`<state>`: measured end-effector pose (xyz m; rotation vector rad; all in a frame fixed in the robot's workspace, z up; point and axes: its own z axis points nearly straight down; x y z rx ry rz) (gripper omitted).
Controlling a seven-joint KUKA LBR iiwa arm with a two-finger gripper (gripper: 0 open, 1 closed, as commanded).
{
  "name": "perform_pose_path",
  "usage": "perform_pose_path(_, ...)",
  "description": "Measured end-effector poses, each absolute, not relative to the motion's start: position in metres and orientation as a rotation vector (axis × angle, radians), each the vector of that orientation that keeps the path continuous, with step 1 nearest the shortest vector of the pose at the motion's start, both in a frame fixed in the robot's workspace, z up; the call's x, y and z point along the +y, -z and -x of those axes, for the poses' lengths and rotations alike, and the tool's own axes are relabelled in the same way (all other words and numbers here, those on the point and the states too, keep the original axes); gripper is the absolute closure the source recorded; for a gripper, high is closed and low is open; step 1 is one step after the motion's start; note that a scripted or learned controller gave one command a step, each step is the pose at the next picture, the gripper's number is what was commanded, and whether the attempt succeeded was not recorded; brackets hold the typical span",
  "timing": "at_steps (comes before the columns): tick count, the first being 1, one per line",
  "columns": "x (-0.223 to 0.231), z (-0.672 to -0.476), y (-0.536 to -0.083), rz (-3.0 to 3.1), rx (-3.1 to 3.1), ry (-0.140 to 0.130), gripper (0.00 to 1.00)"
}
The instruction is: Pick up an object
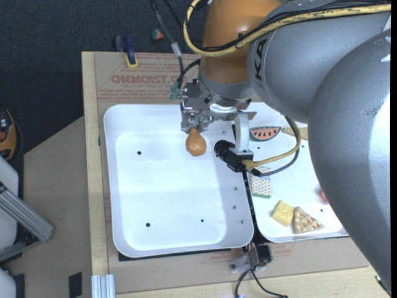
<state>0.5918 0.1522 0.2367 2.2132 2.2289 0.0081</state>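
Apparently the gripper [197, 128] is closing on a tan lump [196, 143] over the left bin [124, 166] (the fingers appearing to pinch its top); next, lifting straight up.

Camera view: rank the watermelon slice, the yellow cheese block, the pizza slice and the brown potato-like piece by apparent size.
1. brown potato-like piece, though it may be raised nearer the camera
2. watermelon slice and pizza slice, about alike
3. yellow cheese block

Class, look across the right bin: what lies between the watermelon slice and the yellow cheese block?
In the camera view, a green-and-white checkered piece lies between the watermelon slice and the cheese block, on the right bin, with a yellow cable crossing above.
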Motion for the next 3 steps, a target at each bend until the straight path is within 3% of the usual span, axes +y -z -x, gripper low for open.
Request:
perform_pose_path(1, 0.127, -0.573, -0.204, -2.227, 2.222, 0.010, 1.00)
perform_pose_path(2, 0.175, -0.563, -0.225, -2.216, 2.228, -0.003, 1.00)
perform_pose_path(3, 0.229, -0.569, -0.357, -2.210, 2.226, -0.027, 1.00)
